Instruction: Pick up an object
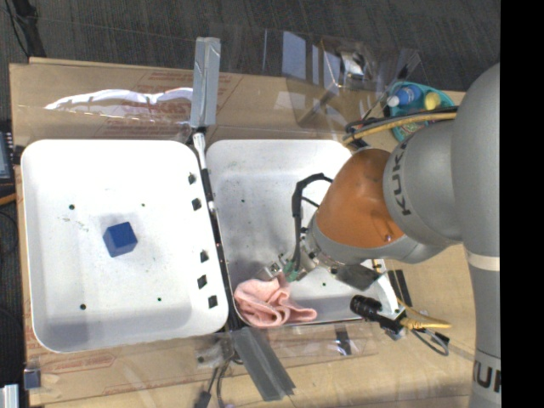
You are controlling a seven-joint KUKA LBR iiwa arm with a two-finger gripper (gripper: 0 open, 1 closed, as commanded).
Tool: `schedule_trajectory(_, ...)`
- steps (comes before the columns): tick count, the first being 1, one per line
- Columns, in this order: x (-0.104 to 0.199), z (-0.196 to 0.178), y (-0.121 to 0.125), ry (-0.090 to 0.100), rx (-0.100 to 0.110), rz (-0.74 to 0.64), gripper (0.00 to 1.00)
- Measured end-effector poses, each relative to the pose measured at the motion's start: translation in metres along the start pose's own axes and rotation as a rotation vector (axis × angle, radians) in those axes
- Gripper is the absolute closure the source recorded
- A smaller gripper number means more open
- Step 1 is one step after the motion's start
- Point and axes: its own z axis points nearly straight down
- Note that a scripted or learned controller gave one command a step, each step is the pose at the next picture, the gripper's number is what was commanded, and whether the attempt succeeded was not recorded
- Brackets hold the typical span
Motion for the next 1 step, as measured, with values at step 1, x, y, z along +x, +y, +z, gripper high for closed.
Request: schedule_trajectory(1,-0.0142,0.0007,0.0467,0.0,0.003,0.28,0.0)
